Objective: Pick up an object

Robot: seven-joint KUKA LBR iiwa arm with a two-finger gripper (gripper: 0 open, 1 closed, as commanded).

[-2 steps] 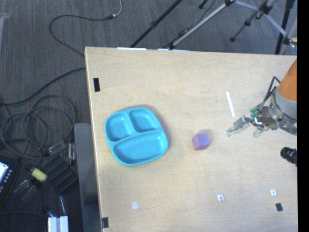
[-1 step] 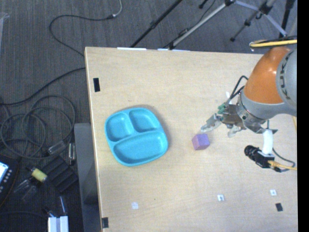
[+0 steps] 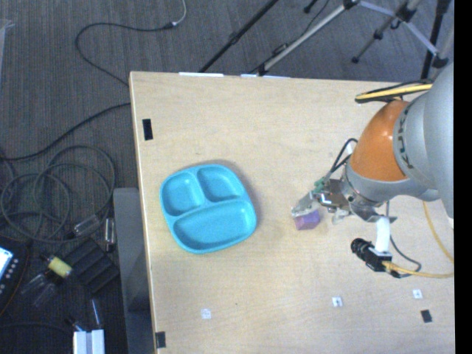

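Starting at the left, a blue divided plate (image 3: 209,207) lies flat on the pale wooden bench (image 3: 295,124), its three compartments bare, well apart from the action. Further right a small purple block (image 3: 307,220) sits on the bench top, the only loose thing within reach and so, most likely, the object to be picked up. The gripper (image 3: 318,207) is down at bench level right at that block, its grey fingertip (image 3: 303,206) touching or just above the block's upper edge. Whether the block sits between the fingers or merely beside them is too small and blurred to tell, and the same goes for whether the pincer is released or clenched: I cannot tell. Right of that, the orange band (image 3: 380,150) and grey arm (image 3: 442,139) lean in over the bench.

As a judgement, the approach is done and the grasp is in hand or about to be. The block looks to rest on the wood, so closing firmly and lifting are left.
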